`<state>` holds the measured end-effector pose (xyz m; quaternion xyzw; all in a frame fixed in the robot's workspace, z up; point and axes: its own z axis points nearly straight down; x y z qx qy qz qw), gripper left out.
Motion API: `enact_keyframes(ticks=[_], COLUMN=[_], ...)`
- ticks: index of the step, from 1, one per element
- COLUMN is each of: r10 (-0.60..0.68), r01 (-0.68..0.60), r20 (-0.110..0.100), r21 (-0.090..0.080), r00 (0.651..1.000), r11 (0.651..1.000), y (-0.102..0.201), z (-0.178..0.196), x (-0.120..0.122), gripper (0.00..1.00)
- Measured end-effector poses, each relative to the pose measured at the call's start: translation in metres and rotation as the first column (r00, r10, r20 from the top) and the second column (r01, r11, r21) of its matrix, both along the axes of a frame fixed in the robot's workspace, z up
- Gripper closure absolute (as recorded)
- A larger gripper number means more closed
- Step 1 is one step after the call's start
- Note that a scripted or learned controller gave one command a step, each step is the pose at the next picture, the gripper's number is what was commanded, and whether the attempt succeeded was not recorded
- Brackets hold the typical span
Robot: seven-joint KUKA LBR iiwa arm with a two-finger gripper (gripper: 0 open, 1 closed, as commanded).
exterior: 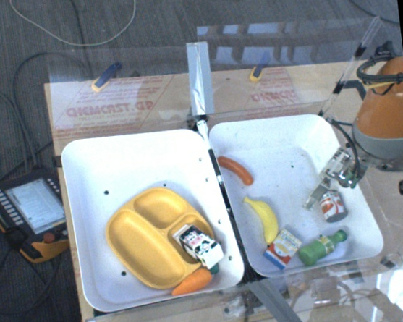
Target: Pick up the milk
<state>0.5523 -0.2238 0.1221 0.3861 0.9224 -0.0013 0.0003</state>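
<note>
Two white bins sit side by side on the tabletop; the milk [199, 245] carton lies in the yellow tray [146, 236] in the left bin [90, 207]. Well apart from it, the pincer [321, 194] hangs low over the right bin [286, 139], just beside a small red-and-white can [333, 207]. Whether its fingers are spread or closed, and whether they touch the can, I cannot tell.

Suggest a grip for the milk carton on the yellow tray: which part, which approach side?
Likely best from above, fingers closing across the narrow sides of the milk carton. It lies tilted in a compartment of the yellow tray, with the carrot near its lower end, so side access looks tight. The gripper is over the right bin.
</note>
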Motion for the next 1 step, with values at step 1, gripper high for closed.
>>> enact_keyframes(ticks=[1], r10=[0.001], r01=[-0.001], r20=[0.002], r21=[0.000], r00=[1.000], r11=[1.000], y=[0.0013], z=[0.0092], x=[0.0011], gripper=[1.00])
